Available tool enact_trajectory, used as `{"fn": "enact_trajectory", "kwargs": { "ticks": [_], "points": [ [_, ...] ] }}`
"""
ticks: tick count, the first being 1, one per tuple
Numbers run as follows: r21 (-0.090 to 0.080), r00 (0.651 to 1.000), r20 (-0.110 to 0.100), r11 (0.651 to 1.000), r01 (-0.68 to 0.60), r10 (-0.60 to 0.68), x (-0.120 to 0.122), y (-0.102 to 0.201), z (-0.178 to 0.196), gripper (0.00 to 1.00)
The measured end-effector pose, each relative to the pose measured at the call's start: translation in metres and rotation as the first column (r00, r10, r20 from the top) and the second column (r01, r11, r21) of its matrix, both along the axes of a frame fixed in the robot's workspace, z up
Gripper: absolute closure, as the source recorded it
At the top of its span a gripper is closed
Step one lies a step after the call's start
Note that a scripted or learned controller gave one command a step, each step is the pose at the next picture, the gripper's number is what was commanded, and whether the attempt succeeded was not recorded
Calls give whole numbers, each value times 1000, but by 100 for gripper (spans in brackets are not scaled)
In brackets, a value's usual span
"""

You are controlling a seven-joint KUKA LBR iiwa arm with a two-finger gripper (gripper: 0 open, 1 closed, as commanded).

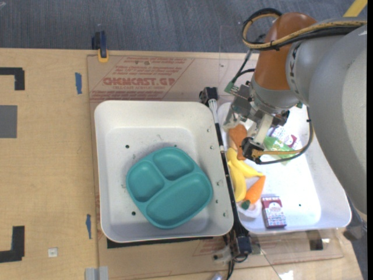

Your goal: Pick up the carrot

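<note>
1. Over the left side of the right bin (pixel 315 185) hangs the gripper (pixel 249 128), low among the clutter; you cannot tell from this slant whether the claw is wide or narrow, and nothing shows as held.
2. Your carrot (pixel 255 189) lies on the bin floor nearer the camera, apart from the gripper, its side against a banana (pixel 238 169), its green end toward the near-left corner.
3. Judge this the approach step: no grasp is made, and the claw sits closer to a brownish-orange lump (pixel 236 135) than to the carrot.
4. Next you need a shift toward the near wall, the claw lined across the carrot's thick orange body, then a descent that clears the banana.
5. Expect a smooth, tapered, rounded toy, probably hard plastic, apt to roll or slip; the banana is curved and glossy.
6. A small flat box (pixel 272 210) and a crinkly green packet (pixel 278 143) lie close by; the left bin (pixel 113 133) bears a matte teal divided plate (pixel 169 185)
</note>
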State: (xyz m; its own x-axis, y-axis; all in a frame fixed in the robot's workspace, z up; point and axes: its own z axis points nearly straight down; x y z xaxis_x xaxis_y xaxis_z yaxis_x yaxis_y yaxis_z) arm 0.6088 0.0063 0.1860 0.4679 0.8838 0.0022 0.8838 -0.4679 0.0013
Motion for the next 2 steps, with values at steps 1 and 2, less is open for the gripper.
{"fn": "enact_trajectory", "kwargs": {
  "ticks": [1, 2],
  "points": [
    [3, 999, -11, 999, 38, -38, -77, 55, -3, 100],
    [1, 985, -12, 985, 174, -174, -131, 111, 31, 100]
  ]
}}
